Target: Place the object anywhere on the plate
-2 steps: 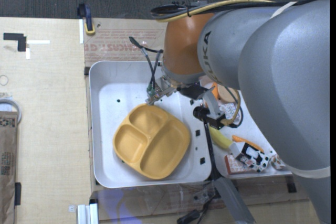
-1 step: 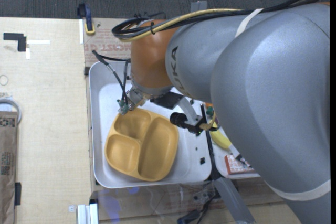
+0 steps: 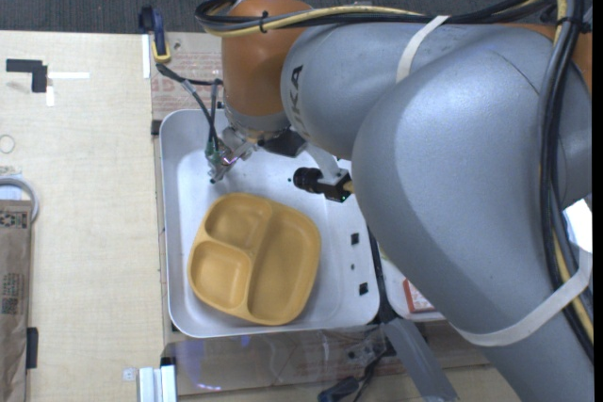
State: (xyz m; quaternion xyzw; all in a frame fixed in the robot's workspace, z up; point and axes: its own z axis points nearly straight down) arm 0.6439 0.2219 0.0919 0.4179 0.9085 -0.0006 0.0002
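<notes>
A smooth, mustard-yellow plate (image 3: 254, 264), rounded-square and moulded into three compartments, lies in the glossy white bin (image 3: 182, 198) at lower centre. The metal gripper (image 3: 220, 163) hangs just off the plate's upper-left rim; whether it is open or closed cannot be told.

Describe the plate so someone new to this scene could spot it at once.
Start at the white bin beneath the large grey arm. The plate lies on its floor, just below the tool. Nothing else there is mustard-yellow and split into three compartments.
</notes>
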